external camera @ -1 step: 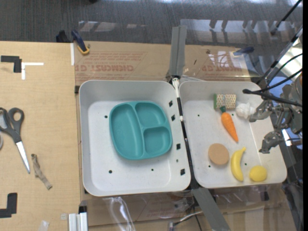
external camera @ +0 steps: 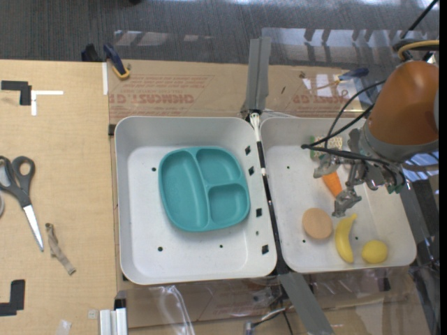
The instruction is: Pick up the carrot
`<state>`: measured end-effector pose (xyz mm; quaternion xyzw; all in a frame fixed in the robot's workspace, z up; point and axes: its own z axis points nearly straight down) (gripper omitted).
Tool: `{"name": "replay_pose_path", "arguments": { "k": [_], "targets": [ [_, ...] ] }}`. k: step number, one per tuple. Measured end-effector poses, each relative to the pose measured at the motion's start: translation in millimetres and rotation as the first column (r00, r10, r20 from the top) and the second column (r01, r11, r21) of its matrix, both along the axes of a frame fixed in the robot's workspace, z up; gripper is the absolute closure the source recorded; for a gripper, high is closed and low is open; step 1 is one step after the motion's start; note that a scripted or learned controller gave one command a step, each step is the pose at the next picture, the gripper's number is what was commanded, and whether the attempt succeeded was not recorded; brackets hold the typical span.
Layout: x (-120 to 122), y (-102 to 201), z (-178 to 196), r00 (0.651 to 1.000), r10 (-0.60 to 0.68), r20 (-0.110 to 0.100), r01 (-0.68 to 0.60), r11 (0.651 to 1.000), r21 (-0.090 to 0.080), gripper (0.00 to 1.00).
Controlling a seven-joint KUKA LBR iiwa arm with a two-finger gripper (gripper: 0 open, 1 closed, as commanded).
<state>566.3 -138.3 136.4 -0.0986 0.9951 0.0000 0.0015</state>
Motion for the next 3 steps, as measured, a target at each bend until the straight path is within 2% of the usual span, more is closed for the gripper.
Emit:
{"name": "replay_pose_path", "arguments": {
  "k": [1, 2, 3],
  "targets": [
    [40.7, -1.0, -43.6, 0.997, -0.082, 0.002, 0.082, 0.997, 0.000, 0.00],
    [42.7, -0.2, -32.8, 0.997, -0.079, 0.008, 0.079, 0.997, -0.001, 1.00],
    [28.6, 29.5, 59.7, 0.935, -0.355, 0.003, 0.355, 0.935, 0.001, 1.00]
  ]
}}
